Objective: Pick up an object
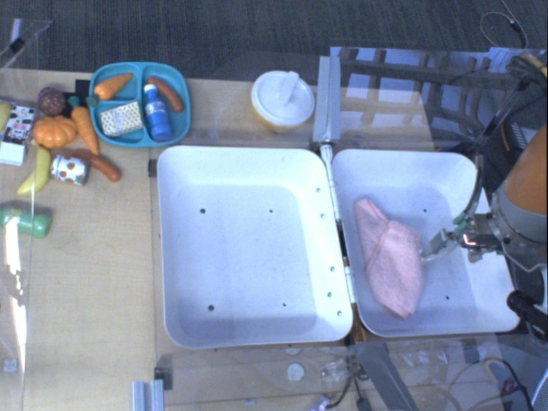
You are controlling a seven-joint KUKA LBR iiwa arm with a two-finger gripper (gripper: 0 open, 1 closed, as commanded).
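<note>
A pink folded cloth lies in the right bin, toward its left side. My gripper comes in from the right edge, low over the same bin, just right of the cloth's edge. I cannot make out whether it touches the cloth. Nothing shows held in it.
The left bin sits beside the right one. Behind it stand a white lidded cup and a blue divided plate of toy food. More toy food lies at the far left of the bench.
</note>
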